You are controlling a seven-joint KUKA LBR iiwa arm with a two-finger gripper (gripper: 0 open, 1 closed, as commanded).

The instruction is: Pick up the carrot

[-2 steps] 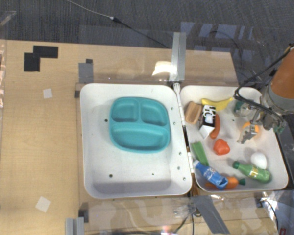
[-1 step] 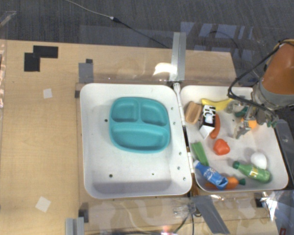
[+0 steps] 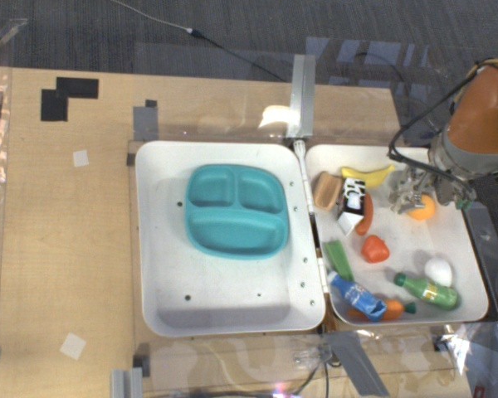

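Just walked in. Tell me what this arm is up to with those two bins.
The arm's gripper hangs over the top right of the right bin, beside an orange fruit and a banana. Nothing can be seen held between its fingers. The carrot, its target, lies untouched at the bin's lower edge, next to a blue bottle and a green bottle. The left bin holds a teal divided plate.

fixed overhead camera, slanted down, both bins visible
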